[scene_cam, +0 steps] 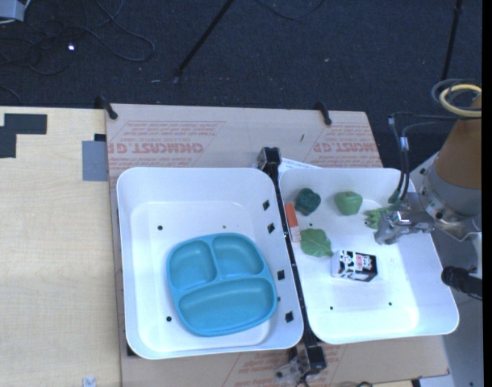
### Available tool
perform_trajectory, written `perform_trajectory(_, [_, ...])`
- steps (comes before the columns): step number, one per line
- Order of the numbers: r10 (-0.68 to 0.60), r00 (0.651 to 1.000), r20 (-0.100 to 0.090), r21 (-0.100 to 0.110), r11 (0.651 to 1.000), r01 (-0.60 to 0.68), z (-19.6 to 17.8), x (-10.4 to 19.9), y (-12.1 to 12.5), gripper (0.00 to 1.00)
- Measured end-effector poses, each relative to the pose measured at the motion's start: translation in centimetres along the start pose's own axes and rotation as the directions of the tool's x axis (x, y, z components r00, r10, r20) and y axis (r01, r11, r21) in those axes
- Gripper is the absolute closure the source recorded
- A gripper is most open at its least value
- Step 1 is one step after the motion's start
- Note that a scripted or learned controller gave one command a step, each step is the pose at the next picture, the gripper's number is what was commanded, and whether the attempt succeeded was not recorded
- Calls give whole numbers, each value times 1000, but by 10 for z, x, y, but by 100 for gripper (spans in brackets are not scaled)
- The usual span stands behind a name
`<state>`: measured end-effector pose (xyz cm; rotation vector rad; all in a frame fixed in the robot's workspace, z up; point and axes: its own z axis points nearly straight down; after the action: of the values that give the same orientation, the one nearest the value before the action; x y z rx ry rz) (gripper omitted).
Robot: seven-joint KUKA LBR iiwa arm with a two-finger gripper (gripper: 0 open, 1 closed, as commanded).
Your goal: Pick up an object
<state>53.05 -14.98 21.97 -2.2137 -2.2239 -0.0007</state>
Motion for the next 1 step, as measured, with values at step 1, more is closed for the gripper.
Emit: perform_trajectory(1, [0,1000,1,-1,1000,0,-4,51,27,100])
